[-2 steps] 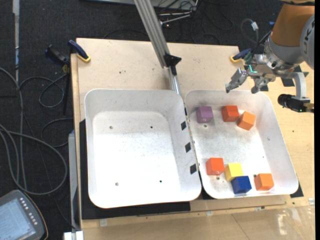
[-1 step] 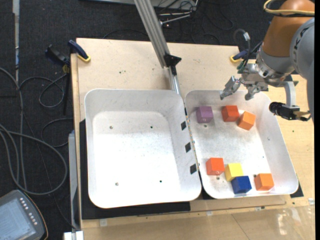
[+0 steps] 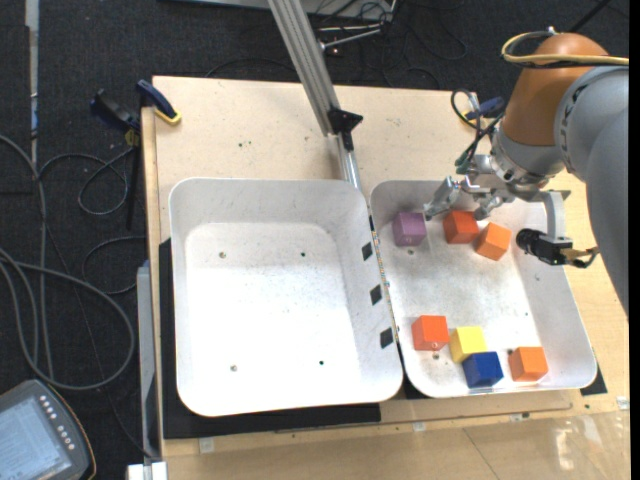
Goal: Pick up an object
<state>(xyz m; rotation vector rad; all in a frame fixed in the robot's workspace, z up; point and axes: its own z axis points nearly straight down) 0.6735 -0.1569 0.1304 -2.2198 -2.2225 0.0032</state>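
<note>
Camera view, from above: my gripper hangs low at the far end of the right bin, just over the red-orange cube. Whether it grips anything, I cannot tell; wrist hardware covers that spot. Purple cube sits just to the left of it, orange cube just to the right, tilted. Near edge of the same bin: red cube, yellow cube, blue cube, another orange cube, clustered. Left bin lies alongside.
</note>
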